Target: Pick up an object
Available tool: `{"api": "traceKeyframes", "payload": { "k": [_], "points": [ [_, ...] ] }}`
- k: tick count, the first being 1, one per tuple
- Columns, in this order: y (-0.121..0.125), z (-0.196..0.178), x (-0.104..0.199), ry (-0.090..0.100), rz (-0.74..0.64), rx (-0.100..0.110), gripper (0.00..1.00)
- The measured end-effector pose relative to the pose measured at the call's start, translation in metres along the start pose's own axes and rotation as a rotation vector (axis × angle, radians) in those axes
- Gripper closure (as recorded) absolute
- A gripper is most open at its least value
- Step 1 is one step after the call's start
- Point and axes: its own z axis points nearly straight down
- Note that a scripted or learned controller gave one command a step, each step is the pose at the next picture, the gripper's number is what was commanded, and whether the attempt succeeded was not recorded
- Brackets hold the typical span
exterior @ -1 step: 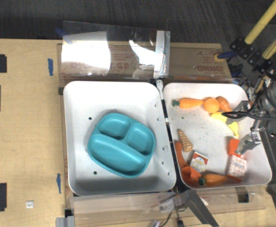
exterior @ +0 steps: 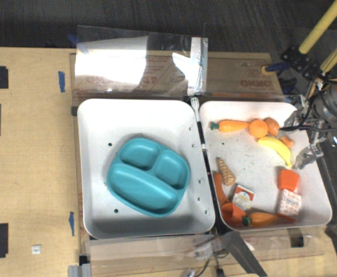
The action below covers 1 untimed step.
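Yellow banana, curved, lying flat

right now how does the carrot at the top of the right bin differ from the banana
The carrot is orange with a green tip; the banana is yellow. The carrot lies almost level along the bin's top edge; the banana slants down toward the right. The carrot is straight and tapered; the banana curves. Both lie loose in the right bin, beside the orange.

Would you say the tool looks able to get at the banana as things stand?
Probably yes: the tool hangs beside the banana in the right bin, the banana's top lies uncovered, though an orange touches its far end.
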Motion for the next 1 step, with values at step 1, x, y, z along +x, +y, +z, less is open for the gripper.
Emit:
{"api": "traceKeyframes", "payload": {
  "k": [1],
  "points": [
    [-0.0245,0.1036,0.0042,-0.019,0.090,0.008,0.00]
  ]
}}
